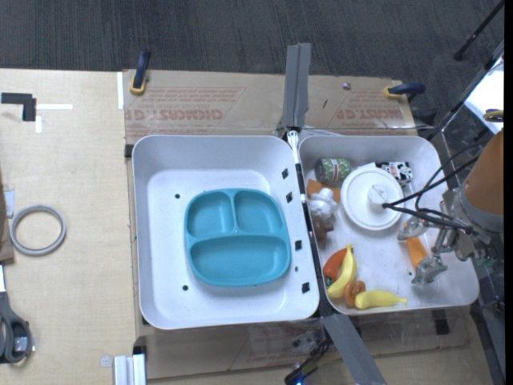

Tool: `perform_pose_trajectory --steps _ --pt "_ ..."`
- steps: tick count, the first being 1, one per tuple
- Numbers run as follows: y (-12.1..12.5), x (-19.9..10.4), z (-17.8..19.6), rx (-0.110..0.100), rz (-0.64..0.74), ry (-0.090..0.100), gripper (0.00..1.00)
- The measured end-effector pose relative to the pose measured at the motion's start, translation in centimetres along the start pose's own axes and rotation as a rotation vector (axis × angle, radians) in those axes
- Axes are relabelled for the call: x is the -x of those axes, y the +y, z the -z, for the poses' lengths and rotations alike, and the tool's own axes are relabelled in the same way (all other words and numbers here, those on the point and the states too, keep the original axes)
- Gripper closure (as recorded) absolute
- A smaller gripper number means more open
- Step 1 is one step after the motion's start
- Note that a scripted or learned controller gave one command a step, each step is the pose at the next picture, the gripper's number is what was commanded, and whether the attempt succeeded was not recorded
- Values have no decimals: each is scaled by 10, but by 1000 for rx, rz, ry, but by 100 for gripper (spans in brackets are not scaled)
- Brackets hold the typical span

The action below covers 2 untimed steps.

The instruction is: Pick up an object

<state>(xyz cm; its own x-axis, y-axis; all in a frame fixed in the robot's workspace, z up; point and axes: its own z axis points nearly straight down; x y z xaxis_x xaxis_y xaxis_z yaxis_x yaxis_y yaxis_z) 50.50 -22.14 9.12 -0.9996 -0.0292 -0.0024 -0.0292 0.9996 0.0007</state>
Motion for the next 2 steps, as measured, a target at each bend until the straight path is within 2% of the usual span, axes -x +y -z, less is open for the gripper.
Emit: perform_pose_trajectory --steps 1,2 --pt "16 -1 0 1 -139 1 0" --pt "13 14 0 0 -259 -1 0"
